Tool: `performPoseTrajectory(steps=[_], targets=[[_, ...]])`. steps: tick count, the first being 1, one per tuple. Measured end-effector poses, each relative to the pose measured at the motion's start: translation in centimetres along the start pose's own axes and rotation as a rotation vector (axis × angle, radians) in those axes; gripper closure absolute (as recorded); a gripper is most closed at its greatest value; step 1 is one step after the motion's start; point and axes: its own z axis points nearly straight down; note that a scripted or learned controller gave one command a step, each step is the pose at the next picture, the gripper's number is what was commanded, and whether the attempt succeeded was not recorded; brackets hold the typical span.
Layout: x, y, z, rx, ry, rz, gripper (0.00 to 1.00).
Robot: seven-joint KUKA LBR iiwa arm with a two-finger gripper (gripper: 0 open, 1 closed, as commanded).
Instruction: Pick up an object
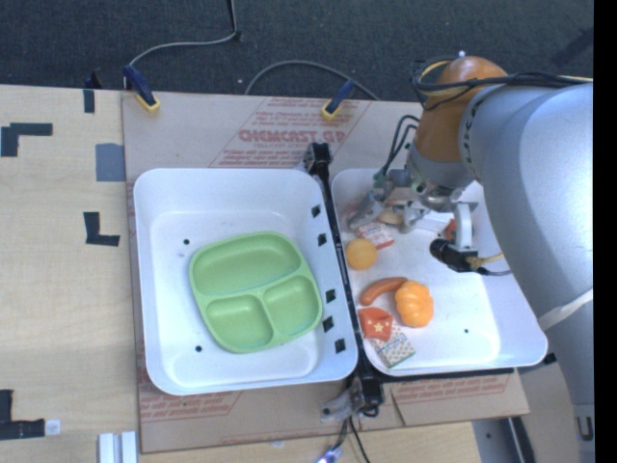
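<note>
Pincer (400,204) is hovering low over the far left part of the right bin (463,307), just above a pale packet (371,231). Can't tell whether it's wide, narrow or holding anything; the wrist is blocking the view.

Left to right:
- The worktop (58,307) is carrying both bins on a cardboard sheet (280,133).
- The left bin (164,210) is holding a green divided plate (255,290), lying flat.
- The yellow ball (362,254) is sitting just beside the shared bin wall, near the pincer.
- The red block (376,324) and a small printed packet (395,348) are crowding the near left corner.
- The orange sausage shape (383,289) is lying just beside an orange pumpkin (414,303).
</note>
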Motion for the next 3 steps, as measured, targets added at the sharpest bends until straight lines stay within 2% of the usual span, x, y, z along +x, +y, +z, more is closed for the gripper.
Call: performPoseTrajectory(steps=[1,3], targets=[[0.29,0.58,-0.23,-0.03,-0.001,-0.006,0.0],[0.66,0.6,-0.24,-0.031,0.0,-0.006,0.0]])
